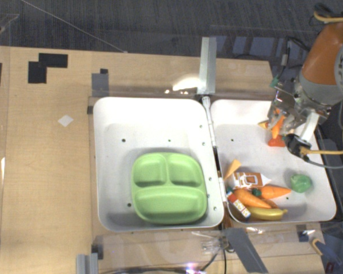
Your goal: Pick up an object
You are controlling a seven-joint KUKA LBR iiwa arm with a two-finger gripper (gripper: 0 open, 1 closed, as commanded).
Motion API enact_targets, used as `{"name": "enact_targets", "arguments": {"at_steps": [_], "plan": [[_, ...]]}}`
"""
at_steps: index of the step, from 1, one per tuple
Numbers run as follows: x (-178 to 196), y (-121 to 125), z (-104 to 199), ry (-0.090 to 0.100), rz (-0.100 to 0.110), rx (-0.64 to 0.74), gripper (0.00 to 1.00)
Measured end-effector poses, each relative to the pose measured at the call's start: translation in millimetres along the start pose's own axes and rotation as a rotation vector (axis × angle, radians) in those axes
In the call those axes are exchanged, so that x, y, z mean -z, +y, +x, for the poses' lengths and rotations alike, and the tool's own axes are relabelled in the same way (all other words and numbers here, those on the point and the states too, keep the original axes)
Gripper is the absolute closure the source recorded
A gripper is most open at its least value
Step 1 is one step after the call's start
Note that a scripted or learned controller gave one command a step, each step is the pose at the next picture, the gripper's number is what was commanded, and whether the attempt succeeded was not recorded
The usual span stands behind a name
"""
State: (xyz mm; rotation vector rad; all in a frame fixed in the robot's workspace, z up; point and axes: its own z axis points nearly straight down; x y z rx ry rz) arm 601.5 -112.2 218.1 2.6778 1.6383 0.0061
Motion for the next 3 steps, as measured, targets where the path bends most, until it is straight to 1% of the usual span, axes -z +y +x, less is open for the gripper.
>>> {"name": "enact_targets", "arguments": {"at_steps": [1,2,3], "plan": [[-4.4,-35.3,56.3,-0.001,0.003,0.095,1.0],[120.5,-96.2,80.5,0.0,0.001,0.018,1.0],[14.6,-154.6,107.6,0.0,0.004,0.452,1.0]]}}
